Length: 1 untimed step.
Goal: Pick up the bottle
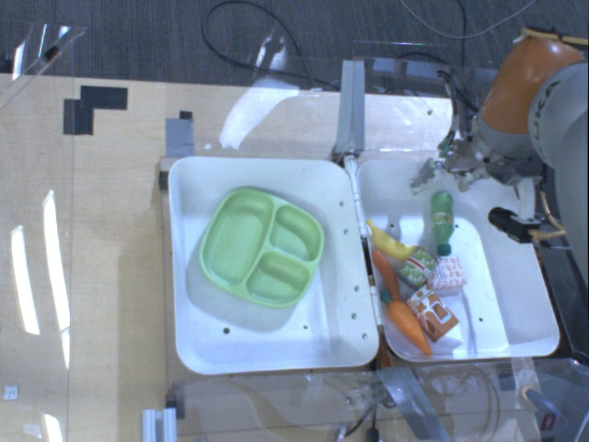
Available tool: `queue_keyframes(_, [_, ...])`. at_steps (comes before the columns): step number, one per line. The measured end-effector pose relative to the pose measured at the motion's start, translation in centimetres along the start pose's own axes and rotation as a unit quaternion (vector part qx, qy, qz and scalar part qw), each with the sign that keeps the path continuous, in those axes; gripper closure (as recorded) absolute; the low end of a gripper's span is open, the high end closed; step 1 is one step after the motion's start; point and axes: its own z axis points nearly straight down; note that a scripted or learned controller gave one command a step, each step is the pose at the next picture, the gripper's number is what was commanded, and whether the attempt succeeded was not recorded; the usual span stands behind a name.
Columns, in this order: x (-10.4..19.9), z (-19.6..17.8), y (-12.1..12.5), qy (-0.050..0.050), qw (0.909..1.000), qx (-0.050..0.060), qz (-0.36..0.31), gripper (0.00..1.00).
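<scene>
The bottle is green with a paler label and lies lengthwise in the back middle of the right bin, its cap end pointing toward the front. My gripper hangs at the bin's back edge, directly above the bottle's far end. The view does not show whether the two touch. The arm's orange band and grey wrist come in from the right.
Just in front of the bottle lie a yellow banana, a green-and-white packet, a red-patterned packet, a carrot and a small carton. A green divided plate rests in the left bin.
</scene>
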Motion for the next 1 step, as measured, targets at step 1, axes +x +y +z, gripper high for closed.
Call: queue_keyframes(1, [-0.46,2.49,-4.61,0.001,0.9999,0.012,-0.01,0.0])
